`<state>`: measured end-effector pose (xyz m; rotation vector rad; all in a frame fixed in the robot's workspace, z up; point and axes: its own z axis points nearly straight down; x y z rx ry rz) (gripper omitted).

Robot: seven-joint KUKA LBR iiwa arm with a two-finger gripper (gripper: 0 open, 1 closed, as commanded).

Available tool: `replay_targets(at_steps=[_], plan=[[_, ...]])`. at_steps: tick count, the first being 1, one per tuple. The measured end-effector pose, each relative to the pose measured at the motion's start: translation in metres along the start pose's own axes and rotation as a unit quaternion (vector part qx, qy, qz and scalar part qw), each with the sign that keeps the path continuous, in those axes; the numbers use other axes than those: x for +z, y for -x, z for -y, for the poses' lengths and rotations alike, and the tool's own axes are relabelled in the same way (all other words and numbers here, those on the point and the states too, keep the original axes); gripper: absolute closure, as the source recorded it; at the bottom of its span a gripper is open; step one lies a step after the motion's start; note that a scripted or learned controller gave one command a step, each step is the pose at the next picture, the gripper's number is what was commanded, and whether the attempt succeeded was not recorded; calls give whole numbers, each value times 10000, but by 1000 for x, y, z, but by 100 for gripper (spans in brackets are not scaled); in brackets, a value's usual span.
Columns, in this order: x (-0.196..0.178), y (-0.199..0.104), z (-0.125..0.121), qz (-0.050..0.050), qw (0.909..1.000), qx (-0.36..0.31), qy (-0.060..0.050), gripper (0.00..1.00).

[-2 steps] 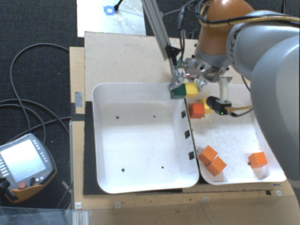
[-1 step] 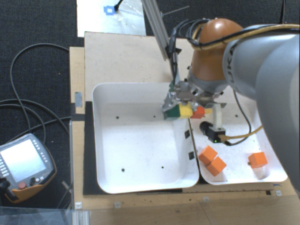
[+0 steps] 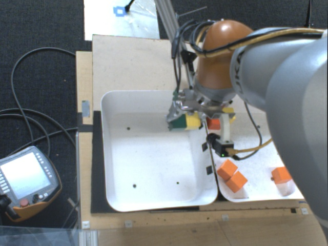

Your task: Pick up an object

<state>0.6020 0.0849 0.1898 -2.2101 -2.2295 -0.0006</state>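
Left bin [image 3: 118,152]: a shallow white plastic bin, bare floor at 7 o'clock.
Blocks: a small green block [image 3: 178,122] touching a small yellow block [image 3: 192,120], at the bin's 1 o'clock corner.
Gripper [image 3: 185,111]: right over those two blocks; I cannot tell how wide the jaws are or if they hold one.
Do it well: lift slow and straight up.
Right bin [image 3: 256,191]: three orange blocks [image 3: 231,176] at 5 o'clock.

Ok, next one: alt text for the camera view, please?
The grey arm's gripper is low at the left bin's far right edge, beside a green block and a yellow block. Orange blocks lie in the right bin.
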Motion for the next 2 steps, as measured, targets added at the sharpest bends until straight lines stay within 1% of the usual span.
replay_targets(at_steps=[1,2], plan=[[1,14,10,10,10000,33,-12,100],[-34,7,-23,4,10000,14,28,100]])
